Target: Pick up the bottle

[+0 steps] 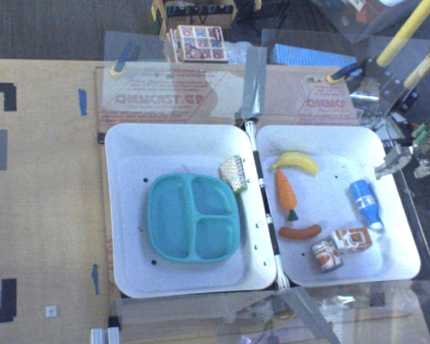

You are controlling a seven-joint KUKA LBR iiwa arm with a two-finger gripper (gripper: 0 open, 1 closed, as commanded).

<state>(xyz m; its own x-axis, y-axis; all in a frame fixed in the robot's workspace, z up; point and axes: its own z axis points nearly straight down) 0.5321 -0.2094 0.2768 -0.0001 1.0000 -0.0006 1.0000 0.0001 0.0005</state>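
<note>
The bottle (363, 201) is blue with a white label and a white cap. It lies on its side in the right bin (330, 143), close to that bin's right wall, with its cap pointing toward the front. Nothing touches it, and a small gap separates it from the carton beside it.
The right bin also holds a banana (296, 162), a carrot (285, 189), a sausage (299, 231), a small carton (353, 239) and a can (327, 256). The left bin (129, 149) holds a teal divided plate (193, 218) and a patterned packet (233, 173). Clamps and cables (408, 156) crowd the right edge.
</note>
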